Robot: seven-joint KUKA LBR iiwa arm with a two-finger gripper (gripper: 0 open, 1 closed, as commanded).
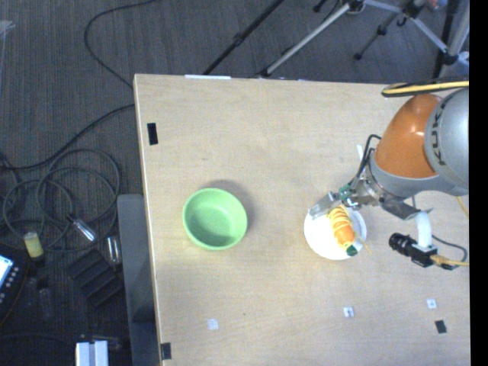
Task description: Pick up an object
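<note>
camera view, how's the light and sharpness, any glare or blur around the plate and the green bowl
In the camera view the light is even and soft; the green bowl is bright and casts a faint shadow on the bench; the white plate is nearly washed out, so its rim is hard to trace; the orange object on it and the gripper look soft and grainy.

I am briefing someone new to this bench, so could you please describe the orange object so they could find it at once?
Start at the wooden bench and follow the grey arm in from the right to its tip. Just below it lies a small white plate, and the orange object rests on that plate. It is striped orange and yellow, unlike the plain green bowl to the left.
</note>
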